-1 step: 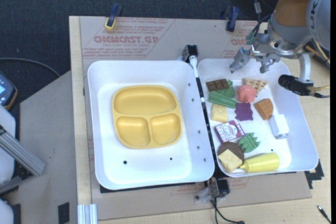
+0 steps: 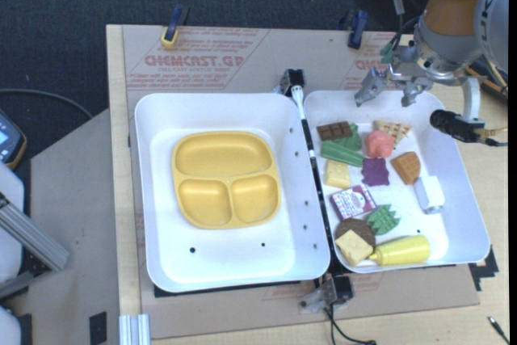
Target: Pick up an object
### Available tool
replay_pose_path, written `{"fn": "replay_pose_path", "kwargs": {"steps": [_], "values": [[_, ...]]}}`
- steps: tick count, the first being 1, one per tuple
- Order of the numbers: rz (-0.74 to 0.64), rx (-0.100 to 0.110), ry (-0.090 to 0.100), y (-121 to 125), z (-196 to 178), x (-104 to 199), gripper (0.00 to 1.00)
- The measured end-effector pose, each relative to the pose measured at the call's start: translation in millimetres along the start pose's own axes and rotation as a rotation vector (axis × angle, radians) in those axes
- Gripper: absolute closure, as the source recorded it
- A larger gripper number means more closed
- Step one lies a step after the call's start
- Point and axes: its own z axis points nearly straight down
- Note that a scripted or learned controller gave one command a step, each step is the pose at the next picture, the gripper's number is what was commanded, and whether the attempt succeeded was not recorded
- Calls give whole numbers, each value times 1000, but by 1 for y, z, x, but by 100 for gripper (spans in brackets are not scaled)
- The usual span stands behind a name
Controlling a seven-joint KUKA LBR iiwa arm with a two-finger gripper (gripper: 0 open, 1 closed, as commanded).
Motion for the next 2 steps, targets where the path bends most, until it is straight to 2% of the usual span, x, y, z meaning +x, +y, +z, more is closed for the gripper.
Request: {"fn": "replay_pose_path", "kwargs": {"steps": [1,2], "values": [[0,6,1,-6,46,6,0],[-3,7,1,-2,108,10,0]]}}
